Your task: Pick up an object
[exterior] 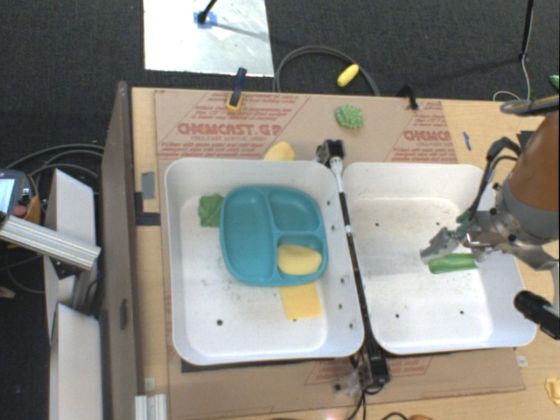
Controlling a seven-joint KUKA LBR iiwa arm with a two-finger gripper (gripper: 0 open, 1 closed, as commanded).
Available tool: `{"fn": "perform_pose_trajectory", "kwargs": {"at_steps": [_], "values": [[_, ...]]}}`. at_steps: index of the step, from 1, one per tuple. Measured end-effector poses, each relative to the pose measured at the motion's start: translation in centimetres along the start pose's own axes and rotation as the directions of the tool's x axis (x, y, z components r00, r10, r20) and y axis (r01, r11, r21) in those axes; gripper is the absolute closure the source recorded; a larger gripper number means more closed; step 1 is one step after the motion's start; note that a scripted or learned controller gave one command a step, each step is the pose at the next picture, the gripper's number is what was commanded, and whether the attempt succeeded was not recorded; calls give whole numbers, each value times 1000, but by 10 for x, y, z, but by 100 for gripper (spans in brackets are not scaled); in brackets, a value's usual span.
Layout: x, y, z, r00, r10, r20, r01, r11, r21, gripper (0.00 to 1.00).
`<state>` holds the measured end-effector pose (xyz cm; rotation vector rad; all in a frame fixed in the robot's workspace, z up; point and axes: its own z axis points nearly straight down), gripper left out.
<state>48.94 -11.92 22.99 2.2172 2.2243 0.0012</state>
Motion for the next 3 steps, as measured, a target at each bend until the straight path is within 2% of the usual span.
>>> {"fn": "perform_pose_trajectory", "kwargs": {"at_steps": [1, 2, 3], "values": [[-34, 29, 122, 1000, 4, 0, -4, 1000, 4, 0], [-32, 30, 106, 1000, 1, 0, -1, 1000, -2, 100], [76, 68, 42, 1000, -13, -4, 13, 1000, -9, 100]]}}
